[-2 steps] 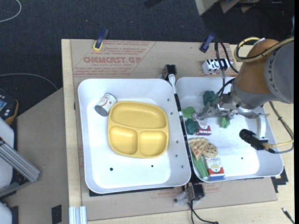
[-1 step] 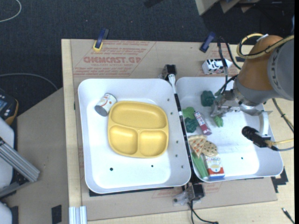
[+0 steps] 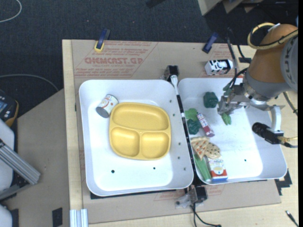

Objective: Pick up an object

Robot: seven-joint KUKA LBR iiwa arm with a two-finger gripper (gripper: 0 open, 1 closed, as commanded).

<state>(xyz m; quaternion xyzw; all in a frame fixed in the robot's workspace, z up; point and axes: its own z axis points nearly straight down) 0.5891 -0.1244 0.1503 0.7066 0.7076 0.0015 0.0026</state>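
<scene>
Hovering in the right bin, the end effector pinches a green piece.

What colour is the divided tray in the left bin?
Yellow; the tray shows plainly in the camera view.

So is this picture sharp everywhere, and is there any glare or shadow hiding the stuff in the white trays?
Camera view: lighting is soft and even, so the yellow divided plate and the small cup cast faint shadows. The right bin looks bright but not washed out. The whole frame is slightly grainy, so print on the small carton cannot be read. The gripper looks a bit smeared.
</scene>
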